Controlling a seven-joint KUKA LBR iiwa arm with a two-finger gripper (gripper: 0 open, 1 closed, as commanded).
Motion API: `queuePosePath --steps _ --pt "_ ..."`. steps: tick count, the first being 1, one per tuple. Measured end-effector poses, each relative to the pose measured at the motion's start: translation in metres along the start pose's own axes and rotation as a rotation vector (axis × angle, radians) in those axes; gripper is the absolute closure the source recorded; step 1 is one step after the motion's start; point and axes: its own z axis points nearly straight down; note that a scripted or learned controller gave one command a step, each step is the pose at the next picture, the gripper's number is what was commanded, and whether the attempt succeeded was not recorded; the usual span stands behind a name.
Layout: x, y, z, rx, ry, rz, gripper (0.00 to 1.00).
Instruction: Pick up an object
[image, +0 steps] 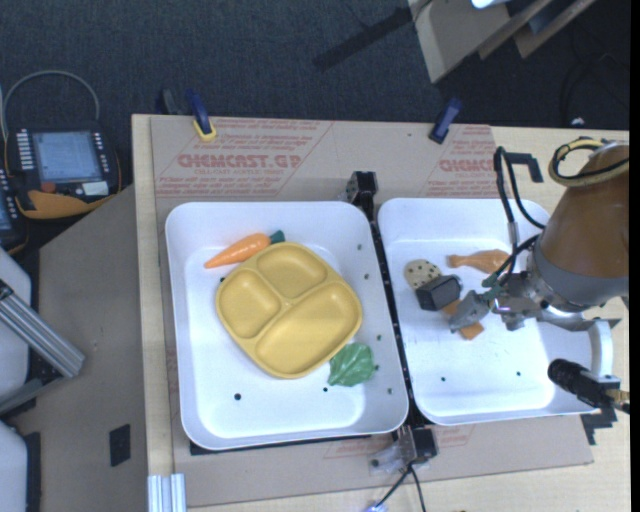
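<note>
From the fixed camera above the worktop, the gripper (470, 312) hangs low inside the right bin (500, 400), reaching in from the right. The nearest candidates lie just to its upper left: a dark blocky object (438, 293), almost touching the gripper's tip, and beyond it a tan spotted disc (422, 271). An orange piece (478, 261) lies a little above the gripper, its long axis running roughly left to right. Another small orange bit (472, 330) sits right under the tip. Whether anything is between the gripper's parts is hidden at this slant, and I cannot tell if it is apart or together.

The arm's wrist, with its orange band (590, 235), leans over the bin's right side, cables looping above it.

In the left bin (190, 330), well apart from the gripper, sit a yellow divided plate (290, 310), a toy carrot (238, 250) and a green leaf (351, 365).
</note>
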Motion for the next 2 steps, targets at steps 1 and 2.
queuePosePath --steps 1,2 --pt "0.009 -0.005 0.049 0.004 0.002 0.000 0.00" --pt "0.009 -0.003 0.036 -0.004 -0.001 0.001 1.00"
